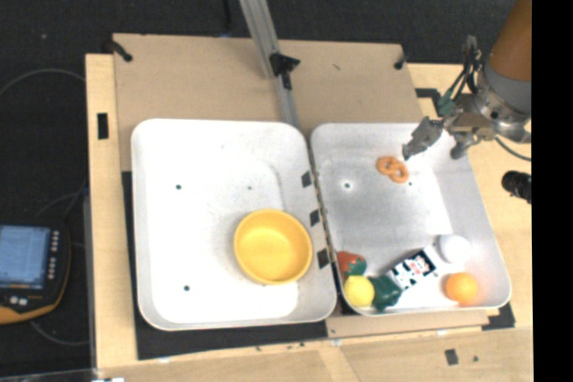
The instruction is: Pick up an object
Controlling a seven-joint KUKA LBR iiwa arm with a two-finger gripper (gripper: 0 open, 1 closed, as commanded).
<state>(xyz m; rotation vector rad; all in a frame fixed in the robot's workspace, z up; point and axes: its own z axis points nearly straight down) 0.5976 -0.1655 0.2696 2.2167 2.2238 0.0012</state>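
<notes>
Camera view: small orange pretzel-shaped piece (391, 167), flat.

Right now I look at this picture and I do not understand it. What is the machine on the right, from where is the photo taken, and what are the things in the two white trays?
One camera looks down from above the bench. The grey arm with an orange band is a robot; its two-finger gripper hangs open over the right white bin, holding nothing. Just below it lies a small orange pretzel-shaped piece. Along that bin's near edge sit a yellow ball, an orange ball and a black-and-white box. The left white bin holds a yellow round bowl.
</notes>
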